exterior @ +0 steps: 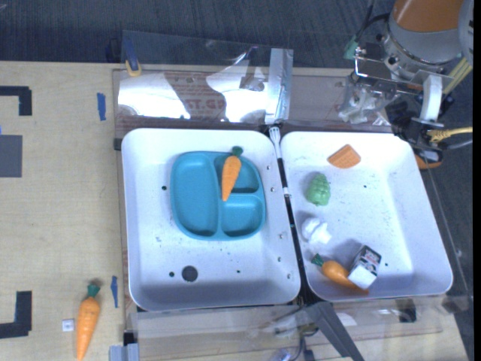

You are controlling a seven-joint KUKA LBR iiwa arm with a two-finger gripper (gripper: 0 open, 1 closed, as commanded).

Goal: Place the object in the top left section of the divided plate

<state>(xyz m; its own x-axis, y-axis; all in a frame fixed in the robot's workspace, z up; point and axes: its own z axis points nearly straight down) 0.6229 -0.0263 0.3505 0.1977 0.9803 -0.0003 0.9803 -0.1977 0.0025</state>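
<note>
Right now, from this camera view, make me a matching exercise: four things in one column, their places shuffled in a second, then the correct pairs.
Things:
1. blue divided plate
2. carrot with green top
3. orange wedge
4. second carrot

Places:
A. on the wooden bench, outside both bins
B. lying across the plate's upper right part
C. in the left bin
D. near the far edge of the right bin

Pairs: 1-C, 2-B, 3-D, 4-A

Bright, even overhead light, harsh glare on the clear panel [199, 89] behind the bins, soft slightly blurred detail
</note>
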